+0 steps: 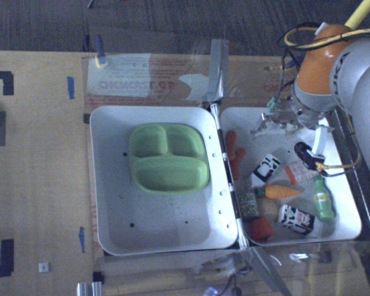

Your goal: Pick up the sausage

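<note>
Reddish sausage (233,153) by bin wall; gripper (277,121) seemingly hovering nearby.

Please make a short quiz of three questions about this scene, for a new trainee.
1. True or false: the sausage lies in the same bin as the green plate.
2. Which is nearest the sausage? A) carrot B) green bottle C) divider between the bins
3. Fill in: the gripper hovers over the ___ bin.

Key: 1 false; 2 C; 3 right
</note>
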`<state>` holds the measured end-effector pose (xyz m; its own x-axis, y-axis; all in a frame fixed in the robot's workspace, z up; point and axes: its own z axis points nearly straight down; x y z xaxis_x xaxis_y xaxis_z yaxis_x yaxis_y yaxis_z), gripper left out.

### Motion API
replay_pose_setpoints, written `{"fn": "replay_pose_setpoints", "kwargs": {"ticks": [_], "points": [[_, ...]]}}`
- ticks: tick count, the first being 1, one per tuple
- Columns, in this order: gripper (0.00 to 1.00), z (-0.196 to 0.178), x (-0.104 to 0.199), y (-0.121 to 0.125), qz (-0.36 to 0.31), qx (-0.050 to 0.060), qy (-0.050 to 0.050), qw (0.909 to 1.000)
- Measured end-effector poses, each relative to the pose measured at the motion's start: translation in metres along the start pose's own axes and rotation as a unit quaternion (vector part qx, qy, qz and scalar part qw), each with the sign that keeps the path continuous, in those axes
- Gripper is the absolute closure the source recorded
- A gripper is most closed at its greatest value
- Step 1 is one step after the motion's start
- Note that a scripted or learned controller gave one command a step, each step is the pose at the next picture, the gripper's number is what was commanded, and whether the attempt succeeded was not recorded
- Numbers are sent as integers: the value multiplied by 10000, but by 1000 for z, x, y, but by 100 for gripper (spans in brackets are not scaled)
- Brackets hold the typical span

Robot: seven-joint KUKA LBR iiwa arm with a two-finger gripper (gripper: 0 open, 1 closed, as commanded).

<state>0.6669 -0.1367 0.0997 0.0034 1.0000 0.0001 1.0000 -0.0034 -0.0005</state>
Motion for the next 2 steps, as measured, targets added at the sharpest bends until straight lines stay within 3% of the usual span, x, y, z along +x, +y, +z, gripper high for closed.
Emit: {"fn": "replay_pose_setpoints", "kwargs": {"ticks": [1,2], "points": [[0,-2,0,1,-2,-13,-3,10000],[0,14,45,-2,398,2,3,9992]]}}
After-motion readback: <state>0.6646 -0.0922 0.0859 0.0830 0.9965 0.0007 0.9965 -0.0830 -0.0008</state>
